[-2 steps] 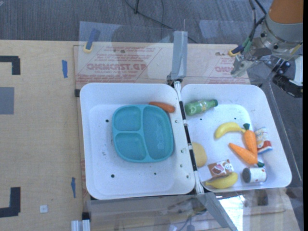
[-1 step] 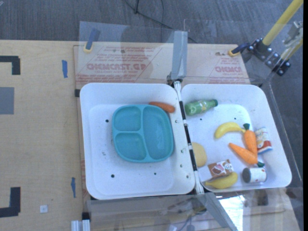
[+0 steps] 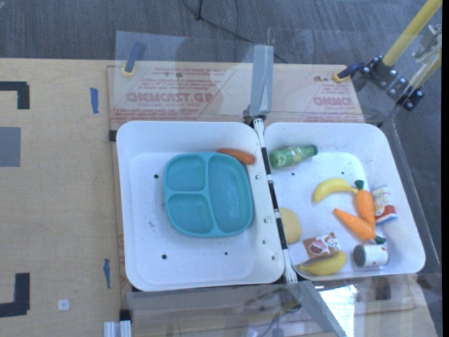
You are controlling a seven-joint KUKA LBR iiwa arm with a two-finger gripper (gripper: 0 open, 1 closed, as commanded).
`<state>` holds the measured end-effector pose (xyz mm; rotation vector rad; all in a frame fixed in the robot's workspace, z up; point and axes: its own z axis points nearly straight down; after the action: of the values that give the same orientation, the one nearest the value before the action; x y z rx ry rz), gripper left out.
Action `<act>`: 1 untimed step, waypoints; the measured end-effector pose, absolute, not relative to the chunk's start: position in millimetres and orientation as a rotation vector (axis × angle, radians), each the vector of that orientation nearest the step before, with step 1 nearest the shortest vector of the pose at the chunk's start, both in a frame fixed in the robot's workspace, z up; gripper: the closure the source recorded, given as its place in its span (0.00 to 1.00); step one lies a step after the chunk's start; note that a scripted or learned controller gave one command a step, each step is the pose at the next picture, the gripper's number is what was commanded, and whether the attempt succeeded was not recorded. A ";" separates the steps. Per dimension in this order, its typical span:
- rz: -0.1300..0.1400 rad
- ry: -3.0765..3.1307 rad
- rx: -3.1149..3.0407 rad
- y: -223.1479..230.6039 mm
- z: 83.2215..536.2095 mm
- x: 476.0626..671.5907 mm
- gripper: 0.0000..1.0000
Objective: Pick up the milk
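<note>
The wooden bench bore two white bins. In the right bin [image 3: 337,163] the milk [image 3: 384,206], a small carton, lay nearest my arm's side, against a carrot [image 3: 364,203]. I judged it light and crushable, best taken across its flat sides. Bin wall and carrot crowded it. Whether my pincer was released or clenched, I could not tell.
</note>
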<state>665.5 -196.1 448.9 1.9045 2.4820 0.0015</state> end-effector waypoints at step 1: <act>-0.001 2.385 2.043 -202.5 436.4 636.4 1.00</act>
<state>636.4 -202.5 436.4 2.0428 2.3848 -0.0008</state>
